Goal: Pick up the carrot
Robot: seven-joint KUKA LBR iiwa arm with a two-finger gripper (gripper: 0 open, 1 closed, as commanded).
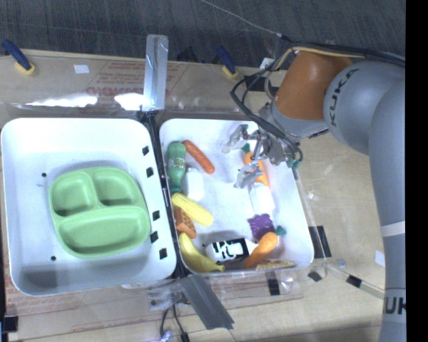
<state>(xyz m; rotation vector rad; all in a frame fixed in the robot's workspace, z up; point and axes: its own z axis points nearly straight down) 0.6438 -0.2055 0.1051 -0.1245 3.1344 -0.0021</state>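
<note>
The right bin (pixel 299 216) holds a mixed lot of toy foods; the left bin (pixel 14 191) holds a green divided plate (pixel 98 210).

The gripper (pixel 251 159) sits over the upper right part of the right bin, its metal fingers (pixel 235 140) spread apart and pointing down. An orange piece (pixel 260 169) shows between and just below them. It looks like a carrot, but whether the fingers actually clamp it or merely straddle it cannot be told from this angle.

Two more orange items are present. A slim carrot (pixel 199 157) lies aslant near the top of the bin, just beside a green cucumber (pixel 175 164). A thicker carrot (pixel 262 248) lies at the lower right, touching a purple vegetable (pixel 261 226). A corn cob (pixel 192 208), a banana (pixel 197 257), a white piece (pixel 262 201) and a black-and-white tag (pixel 228 249) fill the remaining floor.

Judgement: the arm is positioned for a grasp on the orange piece under the fingers, that being the one nearest the arm's side of the bin and clear of neighbours. Risk lies in the close wall and a shallow grip.
</note>
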